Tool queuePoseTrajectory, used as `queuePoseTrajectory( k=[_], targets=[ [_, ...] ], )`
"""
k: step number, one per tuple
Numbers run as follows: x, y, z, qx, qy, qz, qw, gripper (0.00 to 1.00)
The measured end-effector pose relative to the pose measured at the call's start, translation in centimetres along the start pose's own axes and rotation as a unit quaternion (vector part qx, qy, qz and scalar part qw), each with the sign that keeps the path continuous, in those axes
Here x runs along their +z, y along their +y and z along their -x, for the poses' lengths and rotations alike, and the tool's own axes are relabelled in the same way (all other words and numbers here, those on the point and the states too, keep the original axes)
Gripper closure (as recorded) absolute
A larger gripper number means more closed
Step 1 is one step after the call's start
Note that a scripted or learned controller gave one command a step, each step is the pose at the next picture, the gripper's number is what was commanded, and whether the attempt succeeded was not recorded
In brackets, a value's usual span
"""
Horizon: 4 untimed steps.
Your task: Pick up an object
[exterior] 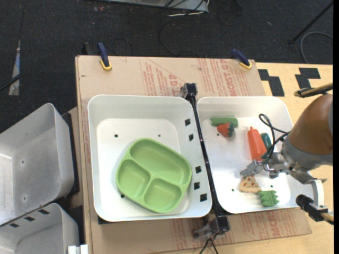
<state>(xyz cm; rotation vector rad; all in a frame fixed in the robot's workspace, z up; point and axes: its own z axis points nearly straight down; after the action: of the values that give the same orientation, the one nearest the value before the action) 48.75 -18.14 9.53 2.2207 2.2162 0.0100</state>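
The right bin (241,103) holds several toy foods. A red and green piece (226,126) lies near its back. An orange, carrot-like piece (255,143) lies lengthwise in the middle. A tan pizza-like slice (248,184) and a green leafy piece (268,198) rest near the front wall. My gripper (250,170) reaches in from the right and hovers low, just above the tan slice and just in front of the orange piece's near end. Nothing is visibly held in it.
The left bin (106,106) holds a light green divided plate (153,174). A black divider with clips runs between the two bins. The grey arm with its orange band (312,134) covers the right bin's right edge. Other white bins (29,157) stand off the bench at the left.
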Motion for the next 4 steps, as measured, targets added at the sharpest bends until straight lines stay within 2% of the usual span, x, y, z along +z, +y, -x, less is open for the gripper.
queuePoseTrajectory(
  k=[1,2,4],
  targets=[
    [-1.3,0.3,-0.2,-0.002,0.001,0.004,1.0000,1.00],
    [-5.7,0.8,-0.7,-0.003,-0.002,-0.002,1.0000,1.00],
    [-17.1,-0.4,-1.4,-0.003,-0.002,0.000,1.0000,1.00]
  ],
)
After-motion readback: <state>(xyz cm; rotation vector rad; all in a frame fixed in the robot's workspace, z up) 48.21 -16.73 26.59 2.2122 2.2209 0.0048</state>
